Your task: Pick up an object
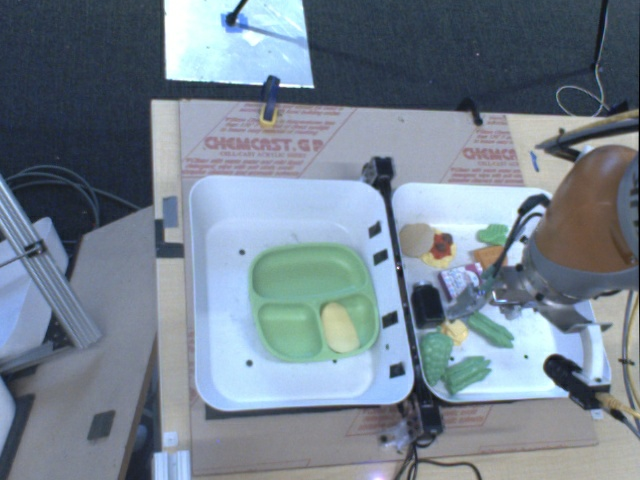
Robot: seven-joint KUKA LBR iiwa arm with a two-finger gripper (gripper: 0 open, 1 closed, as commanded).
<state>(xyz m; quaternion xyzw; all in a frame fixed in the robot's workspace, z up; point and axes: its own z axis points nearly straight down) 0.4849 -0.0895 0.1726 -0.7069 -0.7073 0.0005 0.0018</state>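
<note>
Two white bins side by side on the table [330, 128]. Left bin [220, 218] with a green tray [300, 283], a yellow lump [341, 327] in its small right pocket. Right bin [520, 378] full of small toy food, right under the arm [590, 218].

Claw [480, 298] low among the toys, near a pink-and-white packet [458, 282] and a long green pod [490, 328]. Can't tell if open or closed, or holding anything.

Probably light plastic, hard and a bit slippery. Best pinched across the thin middle. Round brown piece [416, 238] likely to roll away.
</note>
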